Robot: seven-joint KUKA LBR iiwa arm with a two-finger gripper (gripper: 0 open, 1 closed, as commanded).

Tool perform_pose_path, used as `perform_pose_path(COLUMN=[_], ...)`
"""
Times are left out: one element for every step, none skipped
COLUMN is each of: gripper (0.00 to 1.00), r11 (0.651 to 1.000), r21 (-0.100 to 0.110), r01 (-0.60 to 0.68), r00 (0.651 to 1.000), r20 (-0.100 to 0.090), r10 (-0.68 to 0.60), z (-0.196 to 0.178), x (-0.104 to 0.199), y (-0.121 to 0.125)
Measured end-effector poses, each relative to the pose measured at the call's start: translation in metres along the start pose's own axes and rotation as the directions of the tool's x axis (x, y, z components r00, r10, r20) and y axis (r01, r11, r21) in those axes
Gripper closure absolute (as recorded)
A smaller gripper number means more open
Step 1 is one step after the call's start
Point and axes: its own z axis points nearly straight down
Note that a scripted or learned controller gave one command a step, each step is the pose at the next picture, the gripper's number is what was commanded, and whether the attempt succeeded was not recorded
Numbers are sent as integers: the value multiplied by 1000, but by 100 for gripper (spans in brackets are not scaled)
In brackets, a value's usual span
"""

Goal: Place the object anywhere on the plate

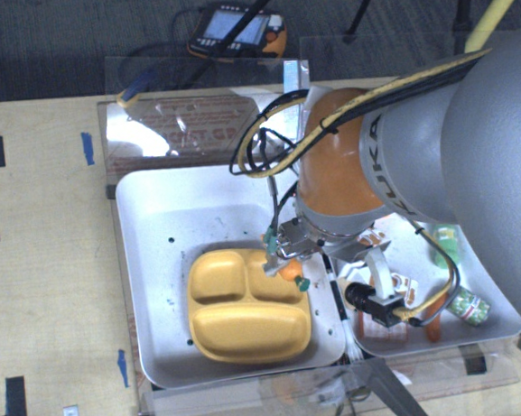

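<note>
Glossy plastic under me, pale wood all around.

The yellow plate looks like smooth moulded plastic with a soft sheen, and the white bin holding it is shiny plastic too, speckled with a few dark marks. My arm wears a matt grey shell, with a glossy orange band above the wrist. The bench looks like light, matt wood. Crinkly packets in the neighbouring bin catch the light.

The plate lies in the left bin, toward its front right corner. The hand hangs over the plate's right rear edge, just beside the wall between bins. The right bin holds several small packets in a cluster.
</note>
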Motion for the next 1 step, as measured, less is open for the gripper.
perform_pose_path(gripper=[0], r11=[1000], r21=[-1], r01=[-1], r00=[1000], r20=[0], r10=[1], z=[0], x=[0], y=[0])
